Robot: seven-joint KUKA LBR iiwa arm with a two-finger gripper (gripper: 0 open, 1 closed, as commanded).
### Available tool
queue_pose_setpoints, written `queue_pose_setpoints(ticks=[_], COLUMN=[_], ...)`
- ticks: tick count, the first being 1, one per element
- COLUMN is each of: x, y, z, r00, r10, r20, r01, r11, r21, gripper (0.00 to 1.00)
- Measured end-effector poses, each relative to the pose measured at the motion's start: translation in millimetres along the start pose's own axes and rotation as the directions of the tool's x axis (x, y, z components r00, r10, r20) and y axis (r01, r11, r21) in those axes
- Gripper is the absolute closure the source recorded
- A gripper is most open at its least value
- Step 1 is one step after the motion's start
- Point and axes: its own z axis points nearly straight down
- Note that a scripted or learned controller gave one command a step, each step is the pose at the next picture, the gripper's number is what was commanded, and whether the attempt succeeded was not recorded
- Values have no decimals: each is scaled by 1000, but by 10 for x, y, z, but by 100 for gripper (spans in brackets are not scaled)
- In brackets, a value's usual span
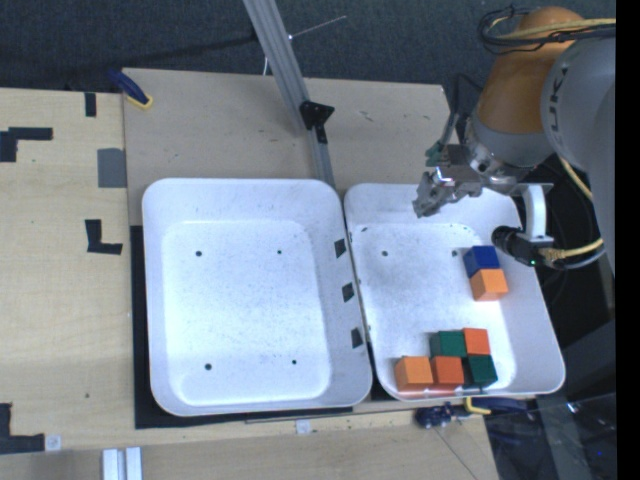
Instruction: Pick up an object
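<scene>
My gripper (428, 200) hangs over the far edge of the right bin (420, 298), above its back wall, with nothing between its fingers that I can make out. A blue block (482, 258) and an orange block (489, 284) lie together near the bin's right side, below and right of the gripper. At the bin's near edge sits a cluster of orange blocks (413, 371) and green blocks (449, 343).
The left bin (240, 298) lies beside the right one. A grey metal bar (285, 58) slants down from the top to the gap between the bins. Black cables (540, 248) loop at the right bin's right side.
</scene>
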Motion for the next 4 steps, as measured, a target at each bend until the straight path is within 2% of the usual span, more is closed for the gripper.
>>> queue_pose_setpoints(ticks=[1,2,4], x=[487,1010,1937], y=[126,68,121], z=[38,-26,-82], r00=[1000,1000,1000], r10=[-4,-5,-4], r20=[-1,-2,-1], r01=[4,5,4], r11=[1000,1000,1000], r21=[2,2,3], gripper=[100,100,100])
